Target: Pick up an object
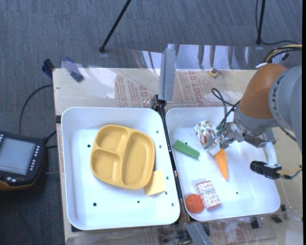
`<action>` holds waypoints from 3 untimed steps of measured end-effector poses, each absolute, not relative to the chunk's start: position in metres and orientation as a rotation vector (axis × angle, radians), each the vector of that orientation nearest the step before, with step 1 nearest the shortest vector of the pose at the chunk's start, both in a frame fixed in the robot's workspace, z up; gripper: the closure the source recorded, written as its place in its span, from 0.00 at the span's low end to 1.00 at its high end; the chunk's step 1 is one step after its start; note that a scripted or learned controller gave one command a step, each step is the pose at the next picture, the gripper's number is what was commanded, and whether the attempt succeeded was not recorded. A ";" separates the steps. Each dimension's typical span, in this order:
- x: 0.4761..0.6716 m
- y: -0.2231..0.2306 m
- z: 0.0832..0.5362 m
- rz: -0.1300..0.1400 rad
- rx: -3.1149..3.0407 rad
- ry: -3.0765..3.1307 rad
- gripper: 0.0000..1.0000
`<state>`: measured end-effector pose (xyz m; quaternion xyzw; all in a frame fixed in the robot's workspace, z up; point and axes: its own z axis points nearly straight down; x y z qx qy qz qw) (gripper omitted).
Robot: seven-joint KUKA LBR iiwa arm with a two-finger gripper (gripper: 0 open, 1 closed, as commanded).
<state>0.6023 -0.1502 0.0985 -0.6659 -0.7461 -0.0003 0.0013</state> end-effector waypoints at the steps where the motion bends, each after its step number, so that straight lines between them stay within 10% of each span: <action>1: 0.602 -0.094 0.209 -0.010 -2.254 -2.196 1.00; 2: 0.600 -0.095 0.203 0.003 -2.250 -2.190 0.00; 3: 0.642 -0.128 0.089 0.006 -2.240 -2.194 0.00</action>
